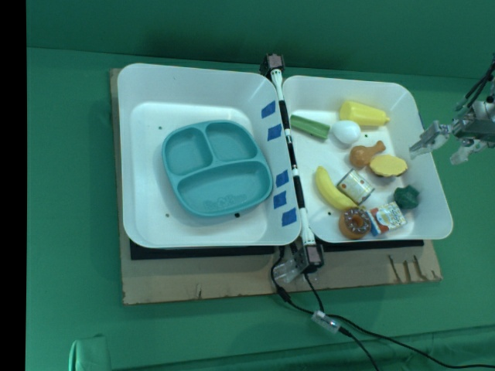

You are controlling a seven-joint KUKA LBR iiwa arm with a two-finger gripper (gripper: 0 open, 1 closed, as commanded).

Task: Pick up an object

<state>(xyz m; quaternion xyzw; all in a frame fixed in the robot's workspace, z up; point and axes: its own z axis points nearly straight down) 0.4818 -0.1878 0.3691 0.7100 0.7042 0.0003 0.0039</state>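
Two shallow white bins sit side by side on a brown cardboard sheet (232, 284), which lies on a desk (69, 207) draped in green cloth; the same green rises as a backdrop behind; a black-and-white bar (292, 157) with blue tape squares runs along the seam between the bins, and cables (340, 331) trail from its near end across the cloth.

The left bin (139, 107) holds a teal plate (216, 168) with three compartments, lying flat near the bin's middle.

The right bin (433, 207) holds the toy foods, all lying loose: a green cucumber piece (309, 125) and a white egg (346, 132) touching it at the far side; a yellow block (363, 114) just behind the egg; a brown drumstick (366, 154) and an orange-yellow slice (388, 165) close together at mid-bin; a banana (330, 189) curved along the seam side; a small can (355, 186) tilted against the banana; a donut (356, 223), a small carton (387, 218) and a dark green broccoli piece (407, 198) along the near edge.

The gripper (445, 144) hangs over the right bin's right rim, beside the slice; its two fingers are spread apart with nothing between them; the bin floor just below it, near the right wall, is bare, while the foods crowd the middle and near side.
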